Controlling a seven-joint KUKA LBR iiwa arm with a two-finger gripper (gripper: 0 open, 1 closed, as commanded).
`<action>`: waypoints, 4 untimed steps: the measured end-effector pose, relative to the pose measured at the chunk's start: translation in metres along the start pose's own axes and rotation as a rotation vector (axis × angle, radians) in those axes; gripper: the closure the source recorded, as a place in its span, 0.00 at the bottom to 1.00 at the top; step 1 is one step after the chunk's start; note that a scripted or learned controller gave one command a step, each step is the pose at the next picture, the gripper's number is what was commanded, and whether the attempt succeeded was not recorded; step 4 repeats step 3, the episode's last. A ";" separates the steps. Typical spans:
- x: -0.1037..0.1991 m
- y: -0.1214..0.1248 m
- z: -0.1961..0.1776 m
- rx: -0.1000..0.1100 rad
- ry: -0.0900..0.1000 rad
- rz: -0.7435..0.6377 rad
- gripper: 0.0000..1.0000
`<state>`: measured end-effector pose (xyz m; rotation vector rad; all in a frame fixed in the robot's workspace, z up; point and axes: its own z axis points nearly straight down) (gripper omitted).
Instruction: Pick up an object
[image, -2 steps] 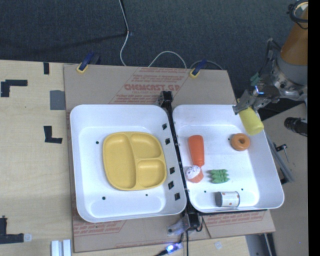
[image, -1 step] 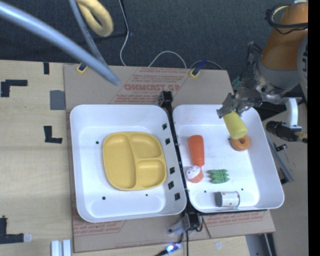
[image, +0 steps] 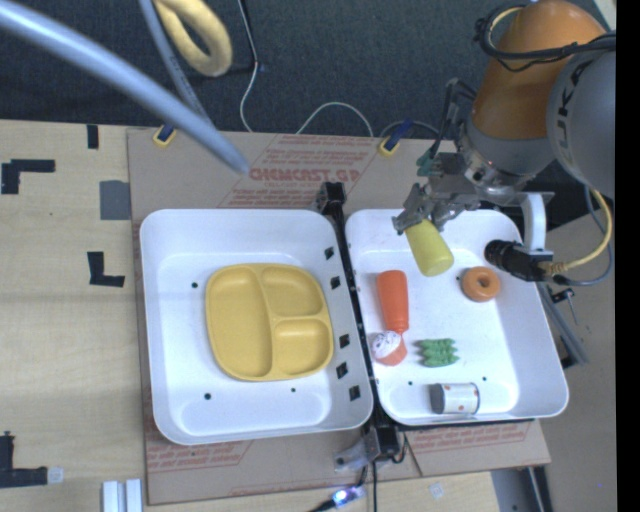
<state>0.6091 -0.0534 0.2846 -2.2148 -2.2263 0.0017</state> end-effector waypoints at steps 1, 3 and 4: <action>0.046 0.000 0.006 0.000 0.000 0.000 1.00; 0.139 0.010 0.033 0.003 -0.001 0.001 1.00; 0.139 0.010 0.033 0.003 -0.001 0.001 1.00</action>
